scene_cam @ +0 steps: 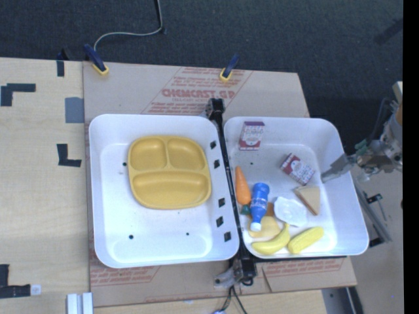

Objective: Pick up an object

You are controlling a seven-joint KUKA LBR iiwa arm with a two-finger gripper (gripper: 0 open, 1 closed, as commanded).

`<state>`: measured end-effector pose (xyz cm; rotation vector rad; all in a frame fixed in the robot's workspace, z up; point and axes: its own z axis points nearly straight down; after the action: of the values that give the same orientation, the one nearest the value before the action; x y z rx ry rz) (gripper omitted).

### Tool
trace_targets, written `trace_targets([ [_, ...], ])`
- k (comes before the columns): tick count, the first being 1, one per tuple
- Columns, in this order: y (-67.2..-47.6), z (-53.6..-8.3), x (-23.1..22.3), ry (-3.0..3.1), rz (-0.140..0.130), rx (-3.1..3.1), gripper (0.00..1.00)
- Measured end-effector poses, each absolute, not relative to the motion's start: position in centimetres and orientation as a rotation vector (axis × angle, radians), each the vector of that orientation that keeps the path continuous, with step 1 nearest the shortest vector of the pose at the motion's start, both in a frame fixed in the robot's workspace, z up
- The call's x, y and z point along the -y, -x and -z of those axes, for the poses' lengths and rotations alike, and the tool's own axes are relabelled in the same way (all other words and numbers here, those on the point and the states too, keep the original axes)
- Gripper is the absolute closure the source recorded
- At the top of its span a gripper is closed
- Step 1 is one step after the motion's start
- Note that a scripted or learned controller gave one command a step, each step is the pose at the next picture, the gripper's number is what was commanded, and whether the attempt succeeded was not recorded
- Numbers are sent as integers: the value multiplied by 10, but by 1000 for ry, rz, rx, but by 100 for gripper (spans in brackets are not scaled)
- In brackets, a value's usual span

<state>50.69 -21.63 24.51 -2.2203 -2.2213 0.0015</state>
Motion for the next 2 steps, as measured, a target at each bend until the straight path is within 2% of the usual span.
trace_targets([
  [1,-523,-114,223,2218,-3,2219,0],
  [2,-611,-87,222,2221,6,2228,0],
])
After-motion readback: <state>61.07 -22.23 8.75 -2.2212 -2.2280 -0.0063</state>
